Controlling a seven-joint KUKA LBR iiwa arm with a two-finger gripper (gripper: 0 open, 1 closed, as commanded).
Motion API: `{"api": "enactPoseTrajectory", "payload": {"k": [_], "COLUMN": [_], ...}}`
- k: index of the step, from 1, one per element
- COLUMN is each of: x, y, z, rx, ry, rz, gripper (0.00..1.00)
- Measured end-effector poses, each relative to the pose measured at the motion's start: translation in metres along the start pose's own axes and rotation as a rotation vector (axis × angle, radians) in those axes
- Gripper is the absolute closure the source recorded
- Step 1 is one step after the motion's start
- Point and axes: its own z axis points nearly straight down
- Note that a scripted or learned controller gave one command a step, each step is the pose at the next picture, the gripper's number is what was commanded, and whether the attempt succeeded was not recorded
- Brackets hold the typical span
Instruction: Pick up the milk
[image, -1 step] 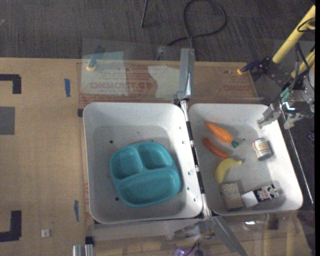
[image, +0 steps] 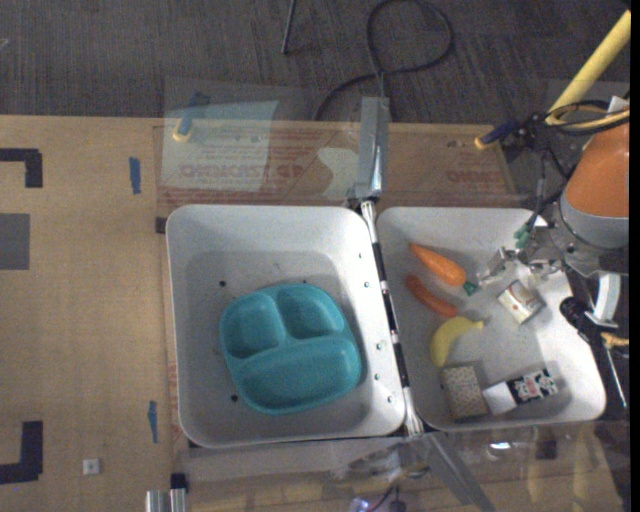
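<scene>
The milk (image: 522, 390) is a small white carton with black patches. It lies on its side near the front edge of the right bin (image: 575, 405). My gripper (image: 508, 286) hangs over the back middle of that bin, well behind the milk and apart from it. Its two pale fingertips (image: 492, 269) stand spread, so it is open, with nothing between them. The carton is in full sight.
The right bin also holds an orange carrot (image: 440, 265), a thinner red-orange piece (image: 432, 297), a yellow banana-like piece (image: 452, 338) and a brown speckled block (image: 461, 390) touching the milk's left end. A teal divided plate (image: 290, 347) sits in the left bin (image: 200, 250).
</scene>
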Motion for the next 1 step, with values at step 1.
{"api": "enactPoseTrajectory", "payload": {"k": [1], "x": [0.0022], "y": [0.0177], "z": [0.0335], "rx": [-0.009], "ry": [-0.004], "rz": [-0.034], "gripper": [0.00]}}
